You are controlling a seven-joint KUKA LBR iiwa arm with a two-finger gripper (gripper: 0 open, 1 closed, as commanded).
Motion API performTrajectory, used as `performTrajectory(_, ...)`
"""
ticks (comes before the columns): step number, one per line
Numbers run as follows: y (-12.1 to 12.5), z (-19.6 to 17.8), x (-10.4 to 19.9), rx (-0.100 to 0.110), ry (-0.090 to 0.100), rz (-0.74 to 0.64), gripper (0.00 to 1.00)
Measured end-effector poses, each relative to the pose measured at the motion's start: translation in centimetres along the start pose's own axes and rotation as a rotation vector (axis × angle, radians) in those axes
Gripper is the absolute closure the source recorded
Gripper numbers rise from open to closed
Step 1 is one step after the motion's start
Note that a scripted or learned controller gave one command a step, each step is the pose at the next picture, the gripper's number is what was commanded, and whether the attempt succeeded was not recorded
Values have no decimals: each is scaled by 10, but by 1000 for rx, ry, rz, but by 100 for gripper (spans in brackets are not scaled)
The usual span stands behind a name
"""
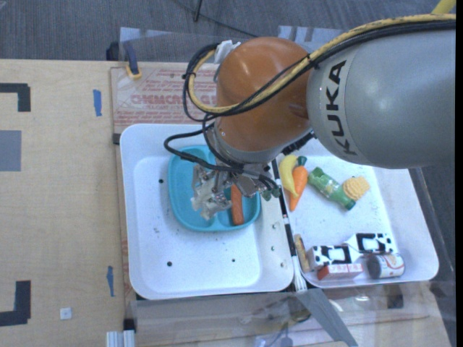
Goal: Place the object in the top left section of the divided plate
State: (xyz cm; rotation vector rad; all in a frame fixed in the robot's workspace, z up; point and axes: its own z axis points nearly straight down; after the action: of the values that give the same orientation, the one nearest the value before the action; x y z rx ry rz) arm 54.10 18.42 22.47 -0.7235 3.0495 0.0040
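Observation:
A blue divided plate (182, 194) lies in the left white bin (145, 251). My gripper (210, 194) hangs over the plate's middle, its metal fingers pointing down onto it. An orange-red stick-shaped object (236, 205) lies just right of the gripper on the plate's right side; I cannot see whether the fingers touch it. The arm's orange band (260, 92) and grey body cover the plate's top right part.
The right bin (412, 194) holds a yellow toy banana (290, 170), an orange carrot (296, 191), a green bottle (329, 186), a corn piece (355, 187), and cow-patterned cartons (347, 255) beside a can (383, 264). A cardboard sheet (155, 100) lies behind the left bin.

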Motion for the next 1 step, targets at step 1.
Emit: performTrajectory(1, 0, -12, -2, -1, -9, 2, 100)
